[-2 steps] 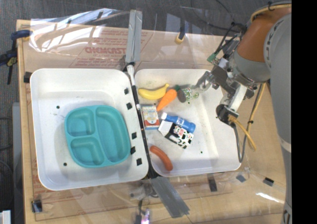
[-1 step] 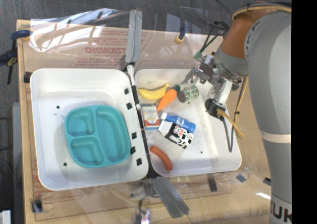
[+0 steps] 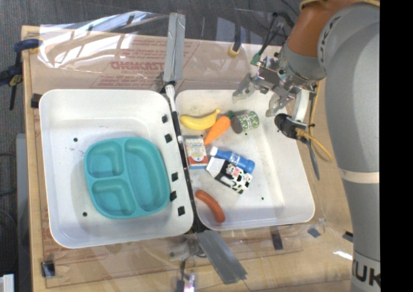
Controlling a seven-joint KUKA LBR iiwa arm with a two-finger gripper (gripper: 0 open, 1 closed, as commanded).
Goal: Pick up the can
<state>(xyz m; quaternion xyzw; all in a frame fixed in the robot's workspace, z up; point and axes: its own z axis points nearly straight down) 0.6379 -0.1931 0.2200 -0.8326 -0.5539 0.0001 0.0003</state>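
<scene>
The gripper (image 3: 263, 96) is hovering with spread, empty fingers above the green can (image 3: 245, 121) near the right bin's (image 3: 293, 181) far edge, needing to descend around it.

I see two white bins (image 3: 51, 155), the left one holding a teal divided plate (image 3: 126, 177). In the right bin: a yellow banana (image 3: 199, 119), an orange carrot (image 3: 217, 129), a dark green can (image 3: 245, 121), a black-and-white cow-patterned carton (image 3: 231, 177), a blue packet (image 3: 233, 159), a red-brown sausage (image 3: 210, 205). My arm (image 3: 352, 90) is grey, banded orange.
</scene>
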